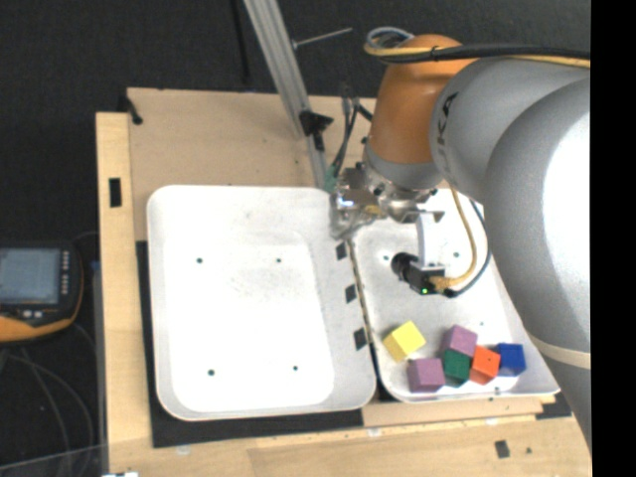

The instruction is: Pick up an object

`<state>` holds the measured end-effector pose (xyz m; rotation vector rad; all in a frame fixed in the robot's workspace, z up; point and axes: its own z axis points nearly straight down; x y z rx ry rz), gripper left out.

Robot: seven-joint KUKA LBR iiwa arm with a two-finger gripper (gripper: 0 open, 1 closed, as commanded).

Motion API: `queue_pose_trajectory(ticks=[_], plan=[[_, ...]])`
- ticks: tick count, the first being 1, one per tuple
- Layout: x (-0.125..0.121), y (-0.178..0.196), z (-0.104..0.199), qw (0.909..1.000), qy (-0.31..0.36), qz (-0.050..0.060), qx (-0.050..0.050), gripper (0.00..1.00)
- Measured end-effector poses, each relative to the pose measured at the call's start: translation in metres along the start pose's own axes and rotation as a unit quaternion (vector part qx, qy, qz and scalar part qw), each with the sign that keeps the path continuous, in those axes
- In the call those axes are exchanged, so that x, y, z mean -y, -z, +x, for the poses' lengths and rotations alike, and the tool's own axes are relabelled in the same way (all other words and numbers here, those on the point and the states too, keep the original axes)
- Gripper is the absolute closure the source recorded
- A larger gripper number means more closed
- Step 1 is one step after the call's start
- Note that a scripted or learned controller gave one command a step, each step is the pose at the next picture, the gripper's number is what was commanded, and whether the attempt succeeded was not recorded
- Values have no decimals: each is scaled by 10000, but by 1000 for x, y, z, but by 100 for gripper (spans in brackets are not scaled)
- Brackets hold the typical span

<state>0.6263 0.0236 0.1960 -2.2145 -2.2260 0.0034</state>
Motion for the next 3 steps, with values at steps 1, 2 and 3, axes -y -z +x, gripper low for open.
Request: queue_pose_trajectory(ticks=[1, 2, 3], plan=[[10, 3, 51, 10000, 11, -6, -11, 100], [-1, 29, -10, 10000, -51, -31, 13, 100], [14, -1, 38, 10000, 1, 7, -3, 100]])
